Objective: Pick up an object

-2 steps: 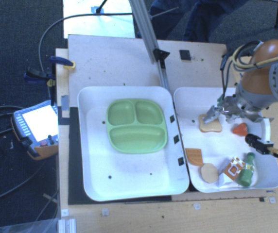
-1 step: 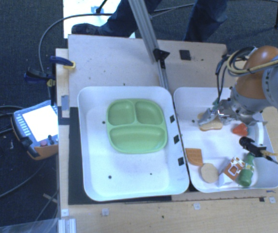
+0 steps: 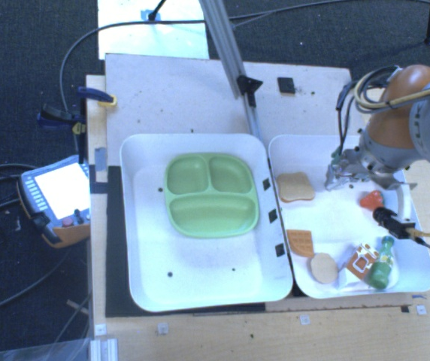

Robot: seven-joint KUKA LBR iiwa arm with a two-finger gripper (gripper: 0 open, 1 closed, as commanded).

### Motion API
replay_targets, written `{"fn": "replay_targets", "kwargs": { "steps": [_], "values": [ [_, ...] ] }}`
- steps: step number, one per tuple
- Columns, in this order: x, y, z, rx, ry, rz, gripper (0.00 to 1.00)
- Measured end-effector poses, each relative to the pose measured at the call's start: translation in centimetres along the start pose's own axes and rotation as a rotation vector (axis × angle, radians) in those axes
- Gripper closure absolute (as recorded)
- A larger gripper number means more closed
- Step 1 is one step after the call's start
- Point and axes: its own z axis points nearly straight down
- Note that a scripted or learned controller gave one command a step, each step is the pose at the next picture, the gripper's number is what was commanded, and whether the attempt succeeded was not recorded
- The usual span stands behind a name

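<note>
Currently the gripper (image 3: pixel 338 177) is hovering in the right bin (image 3: pixel 425 277), finger state unclear. The toast (image 3: pixel 296 187), near the left rim, is looking light and stiff; grasp across its edges.

Fixed overhead camera (slanted) overlooks both bins (image 3: pixel 136 201).
</note>
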Motion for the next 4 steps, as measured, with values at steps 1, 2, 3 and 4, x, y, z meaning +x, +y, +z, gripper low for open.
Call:
{"fn": "replay_targets", "kwargs": {
  "steps": [1, 2, 3, 4],
  "values": [
    [-0.2, 0.7, -4.5, 0.014, -0.001, -0.002, 1.0],
    [-0.7, 1.7, -9.4, 0.013, -0.001, -0.003, 1.0],
    [-1.7, 2.2, -15.1, 0.011, -0.001, -0.003, 1.0],
    [3.3, 1.9, -15.7, 0.017, 0.002, -0.007, 1.0]
  ]
}}
